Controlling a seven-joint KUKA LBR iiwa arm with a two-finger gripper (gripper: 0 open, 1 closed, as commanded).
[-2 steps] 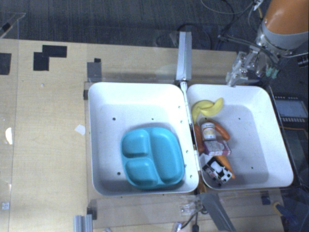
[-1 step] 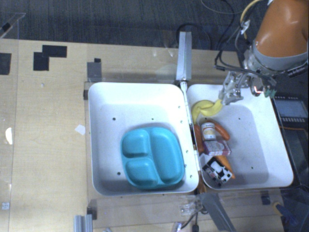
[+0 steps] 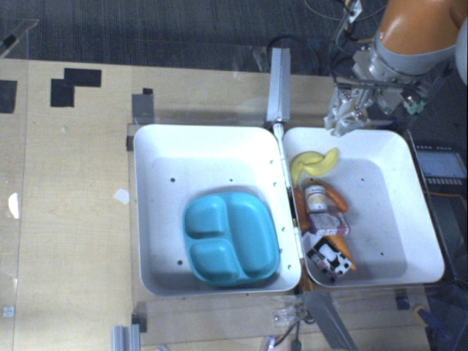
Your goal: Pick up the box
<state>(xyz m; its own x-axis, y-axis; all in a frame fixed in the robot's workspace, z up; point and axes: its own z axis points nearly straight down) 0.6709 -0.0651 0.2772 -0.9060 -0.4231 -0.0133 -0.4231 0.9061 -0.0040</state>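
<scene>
Two white bins [image 3: 153, 196], one blue tray [image 3: 230, 238], one banana [image 3: 314, 164], one box [image 3: 329, 257].

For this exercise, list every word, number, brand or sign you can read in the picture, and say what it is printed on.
None can be read.
Small can in the right bin: its label has print, too blurred.
Box beside it: markings too small.
Black-and-white object at the bin's near edge: pattern only, no legible text.

No legible text anywhere. Print too small and blurred to read on the label of the small pale-lidded jar [image 3: 316, 197] and on the black-and-white patterned box [image 3: 328, 258] in the right-hand shallow white bin [image 3: 409, 196].
</scene>
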